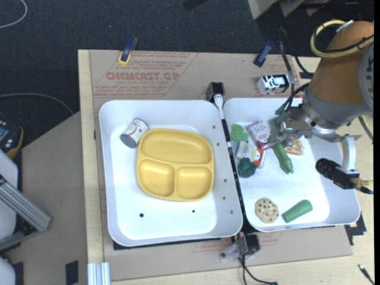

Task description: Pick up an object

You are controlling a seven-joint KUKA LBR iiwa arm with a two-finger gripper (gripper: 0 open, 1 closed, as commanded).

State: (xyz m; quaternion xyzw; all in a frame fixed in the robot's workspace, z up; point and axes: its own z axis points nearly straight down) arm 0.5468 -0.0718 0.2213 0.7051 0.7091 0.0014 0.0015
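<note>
- Reaching in from the right, the gripper (pixel 285 130) hung low over the upper middle of the right bin (pixel 338 209); how far its jaws stood apart could not be told, nor whether anything sat between them.
- Just below the gripper a long green vegetable (pixel 283 158) lay at a slant on the bin floor, its upper end under the wrist.
- Beside it, toward the right wall, lay a small pizza slice (pixel 295 148), partly hidden by the arm.
- To the gripper's left, a crinkled snack packet (pixel 258 129) lay near the bin's upper left corner, with a green leafy piece (pixel 238 133) next to it against the left wall.
- Below the packet sat a small bottle with a red tip (pixel 249 152), and a dark green lump (pixel 246 168) just under that.
- Near the bin's lower edge lay a cookie (pixel 266 209) and, to its right, a green cylinder (pixel 297 210).
- The grey arm (pixel 341 70) with its orange band rose over the bin's upper right corner.
- In the left bin (pixel 116 206) a yellow divided plate (pixel 176 162) filled the middle, and a small tipped cup (pixel 134 132) lay at its upper left corner, touching or nearly touching it.
</note>
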